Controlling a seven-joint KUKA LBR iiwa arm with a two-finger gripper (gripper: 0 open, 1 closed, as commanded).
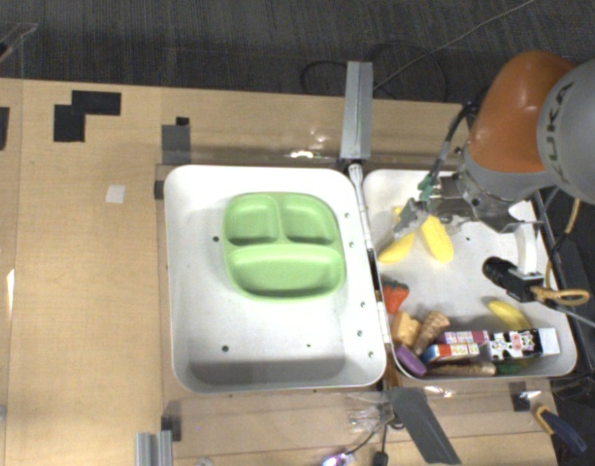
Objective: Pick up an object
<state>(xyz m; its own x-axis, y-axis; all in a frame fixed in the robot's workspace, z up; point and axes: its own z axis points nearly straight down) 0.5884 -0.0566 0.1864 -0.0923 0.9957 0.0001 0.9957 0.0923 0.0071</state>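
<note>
My gripper hangs over the upper left part of the right bin, reaching in from the right. Directly below and beside it lie two yellow banana-like pieces, one to its lower right and one to its lower left. The gripper's tip is very close to both, and I cannot tell whether it touches either. Nothing is visibly lifted.
The right bin's lower part holds a red-orange piece, a tan cone-shaped toy, a purple piece, a colourful long box and a small yellow piece. The left bin holds a green divided plate.
</note>
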